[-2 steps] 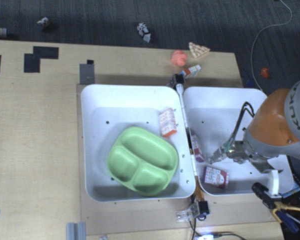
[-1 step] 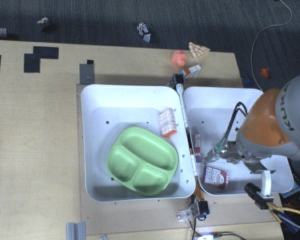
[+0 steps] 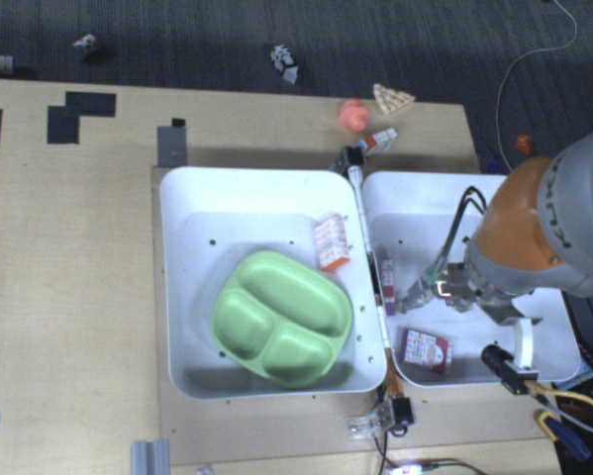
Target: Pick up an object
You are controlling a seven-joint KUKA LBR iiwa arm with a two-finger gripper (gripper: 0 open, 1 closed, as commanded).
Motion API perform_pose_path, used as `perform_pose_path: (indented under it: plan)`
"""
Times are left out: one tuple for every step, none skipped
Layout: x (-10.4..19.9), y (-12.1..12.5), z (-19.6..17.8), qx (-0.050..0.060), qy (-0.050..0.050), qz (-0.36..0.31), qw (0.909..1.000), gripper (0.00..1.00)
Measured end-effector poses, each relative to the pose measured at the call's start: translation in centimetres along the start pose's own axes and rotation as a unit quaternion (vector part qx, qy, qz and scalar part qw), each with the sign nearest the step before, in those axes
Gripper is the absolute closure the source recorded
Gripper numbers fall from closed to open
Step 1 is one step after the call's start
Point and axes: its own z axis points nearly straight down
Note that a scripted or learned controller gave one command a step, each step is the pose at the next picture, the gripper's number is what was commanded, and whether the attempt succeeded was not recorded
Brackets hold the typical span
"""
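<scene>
The gripper (image 3: 427,292) is seen low over the right bin (image 3: 415,206), near its left wall; whether it is open cannot be told. A dark red packet (image 3: 426,349) lies near that bin's front edge. A green plate (image 3: 282,316) fills the left bin (image 3: 192,265).

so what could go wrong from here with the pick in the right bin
1. The gripper hangs close to the divider wall between the bins; coming down there, it might clip the wall.
2. The dark red packet lies flat near the right bin's front wall, so fingers may slide over it and come up with nothing.
3. The slim item lies against the divider, leaving little room for a finger on that side.
</scene>
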Motion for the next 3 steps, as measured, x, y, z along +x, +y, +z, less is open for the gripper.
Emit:
perform_pose_path:
  plan:
    - [0.0, -1.0, -0.1, -0.004, -0.001, 0.0, 1.0, 0.0]
    - [0.3, -2.3, -0.1, -0.005, -0.001, 0.001, 1.0, 0.0]
    - [0.3, -2.3, -0.1, -0.005, -0.001, 0.001, 1.0, 0.0]
